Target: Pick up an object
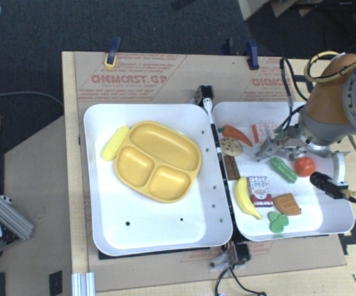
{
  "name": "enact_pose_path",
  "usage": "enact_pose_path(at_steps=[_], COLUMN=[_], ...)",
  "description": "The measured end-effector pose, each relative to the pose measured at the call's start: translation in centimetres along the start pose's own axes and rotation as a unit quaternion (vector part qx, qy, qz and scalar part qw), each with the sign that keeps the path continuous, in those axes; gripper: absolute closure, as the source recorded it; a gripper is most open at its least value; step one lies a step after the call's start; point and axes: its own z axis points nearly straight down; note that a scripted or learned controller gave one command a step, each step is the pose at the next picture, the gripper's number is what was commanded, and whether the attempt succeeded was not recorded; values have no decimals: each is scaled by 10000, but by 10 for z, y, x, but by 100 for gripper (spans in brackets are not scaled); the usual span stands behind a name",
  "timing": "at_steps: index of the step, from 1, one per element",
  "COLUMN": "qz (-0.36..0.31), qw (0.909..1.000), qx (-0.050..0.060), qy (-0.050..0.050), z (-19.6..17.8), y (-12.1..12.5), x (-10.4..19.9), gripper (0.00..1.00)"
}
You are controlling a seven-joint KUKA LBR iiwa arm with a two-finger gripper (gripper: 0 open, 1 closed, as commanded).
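Observation:
My gripper point(271, 150) hangs low over the middle of the right bin point(333, 219), with the grey and orange arm reaching in from the upper right. Just below and right of it lie a green cucumber-like piece point(284, 169) and a red tomato point(304, 165). To its left are an orange carrot point(236, 134), a small orange stick point(254, 132) and a pale cookie point(231, 145). Nothing shows in the gripper's grasp.
The right bin also holds a brown bar point(231, 167), a banana point(246, 197), a red-and-white packet point(260, 190), a toast slice point(287, 204) and a green lump point(278, 221). In the left bin point(98, 184) sit a yellow divided plate point(159, 160) and a corn cob point(114, 142).

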Motion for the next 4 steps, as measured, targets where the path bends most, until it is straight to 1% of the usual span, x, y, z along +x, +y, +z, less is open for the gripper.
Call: enact_pose_path(at_steps=[1,2,3,4], qz=[5,-3,-1,-2], qw=[10000,10000,10000,10000], qx=[-18,-42,-45,-42], qy=[-3,-14,-16,-14], z=[-12,-66,-109,-143], y=[1,11,13,13], x=[0,4,1,1], gripper=[100,100,100,100])
